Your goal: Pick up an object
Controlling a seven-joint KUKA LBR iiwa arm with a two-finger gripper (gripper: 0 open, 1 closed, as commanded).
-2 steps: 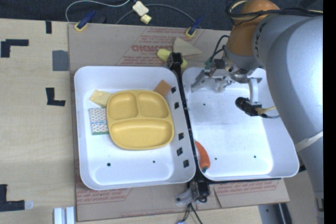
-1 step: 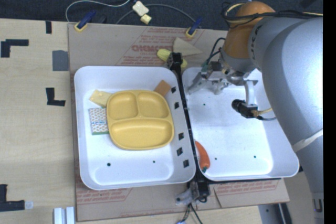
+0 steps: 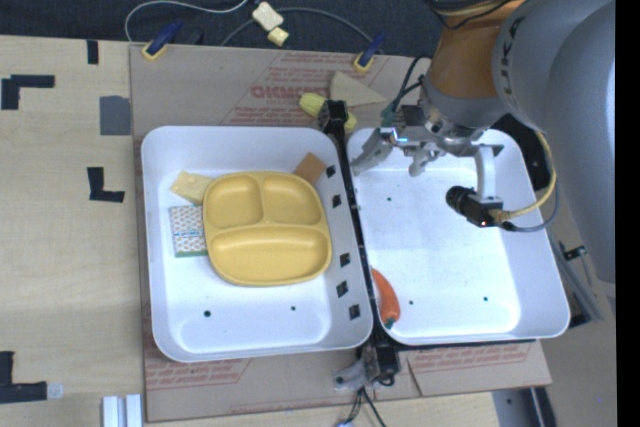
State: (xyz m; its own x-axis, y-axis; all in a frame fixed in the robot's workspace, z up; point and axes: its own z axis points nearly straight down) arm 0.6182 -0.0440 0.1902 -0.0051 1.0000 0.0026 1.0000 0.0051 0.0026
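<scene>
The gripper (image 3: 398, 147) hangs over the right bin (image 3: 520, 315) at about its 11 o'clock corner; its fingers are spread, with nothing between them. A carrot (image 3: 386, 295) lies against that bin's wall at 8 o'clock. In the left bin (image 3: 180, 340), a yellow tray (image 3: 268, 227) sits centrally, with a sponge (image 3: 186, 230) touching its 9 o'clock edge and a brown card (image 3: 311, 167) at 1 o'clock.

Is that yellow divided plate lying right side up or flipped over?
Right side up. The yellow plate lies flat in the left bin, and its three hollow compartments face upward with raised ridges between them. No food is visible in them.
</scene>
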